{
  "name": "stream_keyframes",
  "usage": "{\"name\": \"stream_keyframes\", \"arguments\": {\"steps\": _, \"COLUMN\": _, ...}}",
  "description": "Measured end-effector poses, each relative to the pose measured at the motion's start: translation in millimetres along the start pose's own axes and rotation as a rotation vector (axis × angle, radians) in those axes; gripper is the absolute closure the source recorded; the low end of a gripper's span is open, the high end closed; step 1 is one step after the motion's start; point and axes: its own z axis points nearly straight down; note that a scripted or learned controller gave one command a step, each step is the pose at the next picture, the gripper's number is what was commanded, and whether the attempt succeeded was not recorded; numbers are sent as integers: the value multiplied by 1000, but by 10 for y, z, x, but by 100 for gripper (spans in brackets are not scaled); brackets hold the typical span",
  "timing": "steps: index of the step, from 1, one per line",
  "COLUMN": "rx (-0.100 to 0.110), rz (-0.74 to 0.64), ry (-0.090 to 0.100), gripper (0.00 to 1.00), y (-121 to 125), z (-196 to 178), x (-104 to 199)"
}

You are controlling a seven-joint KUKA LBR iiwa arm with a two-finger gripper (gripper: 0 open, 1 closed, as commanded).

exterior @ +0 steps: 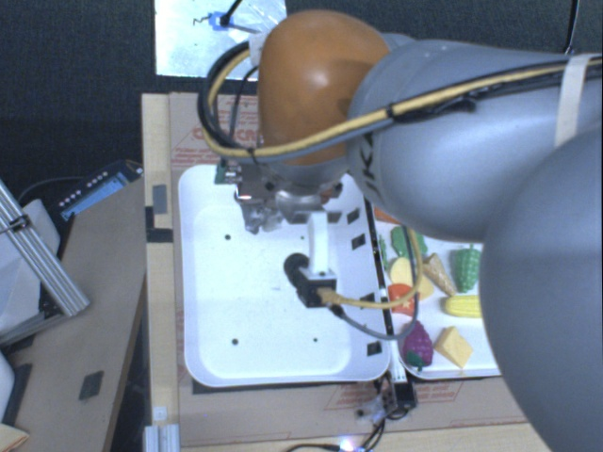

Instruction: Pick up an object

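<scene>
You have eight small toy foods to count, all crowded in the right bin (476, 373) at the lower right of the frame; the arm (452, 149) covers that bin's upper and right parts. Down the bin's left side you see one long green piece (399, 243), one rounded yellow piece (403, 271) just below it, and one orange-red piece (403, 292) touching the yellow one. To their right lie one tan cone-shaped piece (438, 274), one bright green piece (464, 266) and one yellow corn cob (462, 305), close together. Nearest the bottom of the frame sit one dark purple piece (417, 345) and one pale yellow wedge (454, 347), side by side. The gripper (259, 213) is well apart from all of these: it hangs near the middle of the frame, over the upper part of the left bin (226, 351). You see it from above, tucked under the orange band (316, 73), and you cannot tell how far open it is or whether it has hold of anything. The left bin's white floor shows a few small dark dots. That makes two bins in all, set side by side on the tan bench (160, 347), with one pale shiny sheet (221, 26) lying beyond them at the upper left of the frame
</scene>
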Motion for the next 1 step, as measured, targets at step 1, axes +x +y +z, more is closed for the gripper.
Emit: {"name": "stream_keyframes", "arguments": {"steps": 1, "rx": 1, "rz": 0, "ry": 0, "gripper": 100, "y": -385, "z": 154, "x": 2}}
